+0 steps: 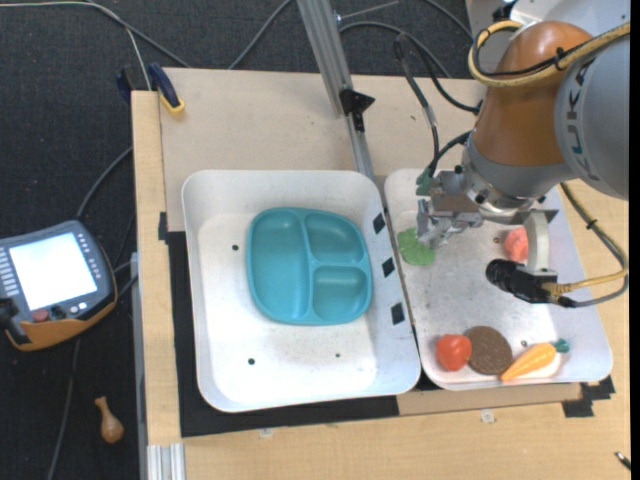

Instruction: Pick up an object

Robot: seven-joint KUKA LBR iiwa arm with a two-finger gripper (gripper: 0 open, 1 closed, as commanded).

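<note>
Two shallow white plastic bins (215,368) sit side by side. One turquoise divided plastic tray (306,265) lies in the left bin. The right bin holds five toy foods: one light green piece (416,248), one pink piece (516,242), one red tomato (453,352), one brown round patty (489,349) and one orange carrot (528,361).

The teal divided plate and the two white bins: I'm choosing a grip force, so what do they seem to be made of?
The teal divided plate looks like moulded plastic with a smooth matte finish: uniform colour, rounded compartment ridges. The left white bin and right white bin look like thin formed plastic, matte, speckled with scuffs and with soft rolled rims; foam cannot be excluded.
</note>
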